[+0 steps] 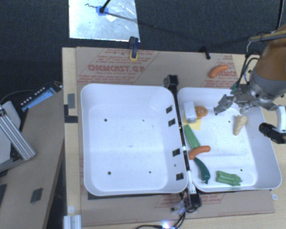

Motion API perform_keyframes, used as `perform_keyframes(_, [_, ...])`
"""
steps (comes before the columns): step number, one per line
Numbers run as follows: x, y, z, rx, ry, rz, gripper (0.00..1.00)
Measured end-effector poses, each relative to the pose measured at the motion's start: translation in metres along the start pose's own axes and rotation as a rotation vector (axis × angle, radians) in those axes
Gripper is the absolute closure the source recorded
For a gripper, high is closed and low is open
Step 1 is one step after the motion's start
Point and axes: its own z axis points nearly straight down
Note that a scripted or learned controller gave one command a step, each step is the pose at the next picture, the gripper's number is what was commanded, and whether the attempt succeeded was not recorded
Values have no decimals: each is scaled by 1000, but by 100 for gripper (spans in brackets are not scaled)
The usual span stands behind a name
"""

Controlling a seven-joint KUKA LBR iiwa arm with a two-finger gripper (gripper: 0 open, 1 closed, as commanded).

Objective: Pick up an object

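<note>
My gripper [232, 106] hangs over the upper part of the right bin [269, 168], its fingers spread open with nothing between them. Just below it and to the right lies a beige cone-shaped piece [240, 124]. Left of it lie a white cylinder [189, 111], an orange pretzel [201, 111] and a yellow slice [195, 124]. Lower along the left wall are a green cucumber [190, 136], an orange sausage [199, 151], a dark teal pepper [202, 170] and a green bumpy piece [228, 177].
The left bin [128, 137] adjoins the right one across a black-clipped divider [181, 137]. Another orange sausage [218, 70] lies on the cardboard behind the right bin. A black part of the arm [275, 132] juts over the bin's right rim.
</note>
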Motion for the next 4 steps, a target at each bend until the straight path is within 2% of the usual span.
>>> perform_keyframes(1, [-49, -64, 17, 5, -1, 8, 0])
perform_keyframes(2, [3, 18, 105, 0, 3, -8, 0])
perform_keyframes(3, [-38, -4, -44, -14, -5, 4, 0])
perform_keyframes(4, [37, 4, 17, 3, 4, -8, 0])
